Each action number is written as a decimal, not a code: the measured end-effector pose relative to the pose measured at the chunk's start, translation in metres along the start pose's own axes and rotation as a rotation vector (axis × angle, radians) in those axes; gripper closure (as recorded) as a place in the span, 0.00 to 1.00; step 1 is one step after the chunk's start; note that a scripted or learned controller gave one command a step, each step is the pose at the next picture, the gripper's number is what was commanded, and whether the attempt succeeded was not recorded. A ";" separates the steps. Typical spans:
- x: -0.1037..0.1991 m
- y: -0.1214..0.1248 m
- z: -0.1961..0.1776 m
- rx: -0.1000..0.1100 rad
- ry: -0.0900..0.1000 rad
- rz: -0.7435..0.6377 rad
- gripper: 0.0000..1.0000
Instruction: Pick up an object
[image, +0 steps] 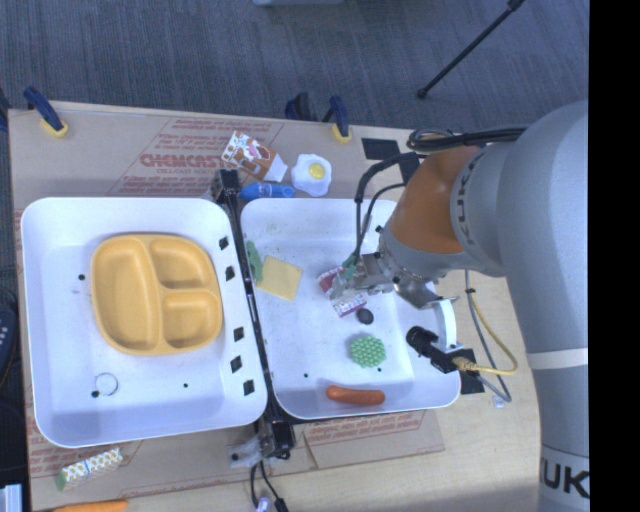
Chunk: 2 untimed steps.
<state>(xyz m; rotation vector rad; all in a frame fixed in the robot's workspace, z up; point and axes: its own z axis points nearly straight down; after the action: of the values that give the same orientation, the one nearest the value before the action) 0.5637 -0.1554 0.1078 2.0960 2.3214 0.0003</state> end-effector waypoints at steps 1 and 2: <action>0.000 0.000 0.000 0.000 0.000 -0.001 0.00; 0.023 0.012 0.010 -0.001 0.003 -0.612 0.00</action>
<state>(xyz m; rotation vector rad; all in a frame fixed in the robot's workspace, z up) 0.5737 -0.1310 0.0977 1.2993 2.8469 -0.0022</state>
